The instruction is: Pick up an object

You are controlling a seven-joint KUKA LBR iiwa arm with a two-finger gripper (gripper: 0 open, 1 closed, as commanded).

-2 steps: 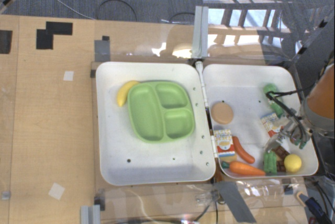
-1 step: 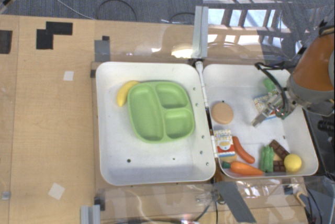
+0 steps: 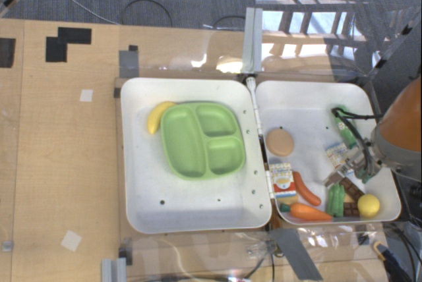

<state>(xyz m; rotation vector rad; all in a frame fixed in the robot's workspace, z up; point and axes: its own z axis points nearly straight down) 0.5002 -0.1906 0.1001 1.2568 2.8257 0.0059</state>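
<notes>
Two shallow white bins sit side by side on the bench: the left bin (image 3: 142,208) carries a green divided plate (image 3: 201,139) with a banana (image 3: 156,117) tucked against its upper-left edge, while the right bin (image 3: 310,93) collects the small objects. Low in the right bin's right half, the gripper (image 3: 348,172) hangs over a cluster of items; whether its fingers stand wide or narrow cannot be told, as clutter beneath confuses their outline, and nothing can be confirmed as held. Directly below the gripper lies a green vegetable (image 3: 336,199), long axis roughly top-to-bottom in the camera view, with a yellow lemon (image 3: 368,205) just beside it to the right. Two carrots (image 3: 308,211), a small carton (image 3: 282,180) and a tan disc (image 3: 280,141) lie further left, toward the divider. Judged from this layout, the green vegetable is the nearest candidate, demanding only a short shift toward the bin's near wall.
</notes>
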